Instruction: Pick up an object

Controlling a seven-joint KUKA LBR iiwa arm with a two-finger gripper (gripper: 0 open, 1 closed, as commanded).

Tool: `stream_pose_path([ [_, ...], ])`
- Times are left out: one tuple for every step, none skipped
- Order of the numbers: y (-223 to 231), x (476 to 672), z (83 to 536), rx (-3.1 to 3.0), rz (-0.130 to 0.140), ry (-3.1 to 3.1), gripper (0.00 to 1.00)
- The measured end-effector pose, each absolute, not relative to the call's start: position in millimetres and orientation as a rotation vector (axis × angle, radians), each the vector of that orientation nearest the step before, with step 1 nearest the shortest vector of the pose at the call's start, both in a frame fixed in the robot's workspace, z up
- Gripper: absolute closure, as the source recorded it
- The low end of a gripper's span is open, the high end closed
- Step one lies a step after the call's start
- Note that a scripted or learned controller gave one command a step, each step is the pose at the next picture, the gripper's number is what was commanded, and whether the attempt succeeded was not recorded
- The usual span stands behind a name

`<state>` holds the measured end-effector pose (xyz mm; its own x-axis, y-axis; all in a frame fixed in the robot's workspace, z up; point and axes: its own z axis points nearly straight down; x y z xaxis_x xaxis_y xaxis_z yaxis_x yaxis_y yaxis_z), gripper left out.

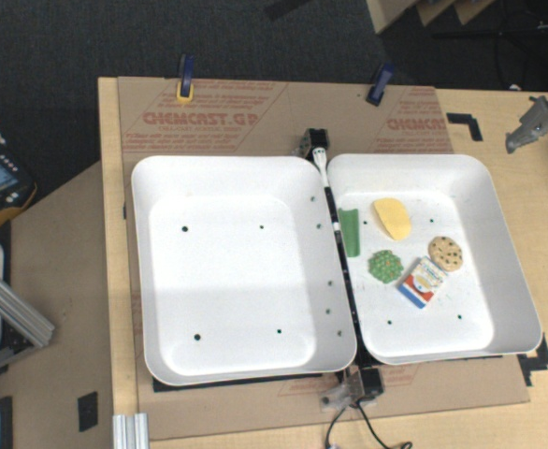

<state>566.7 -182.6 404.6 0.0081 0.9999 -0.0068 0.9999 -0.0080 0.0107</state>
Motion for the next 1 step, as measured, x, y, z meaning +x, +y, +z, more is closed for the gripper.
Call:
stream_pose_path([
  [-228.2, 492.1, 475.0, 2.221, 0.004, 2.204, 0.00],
])
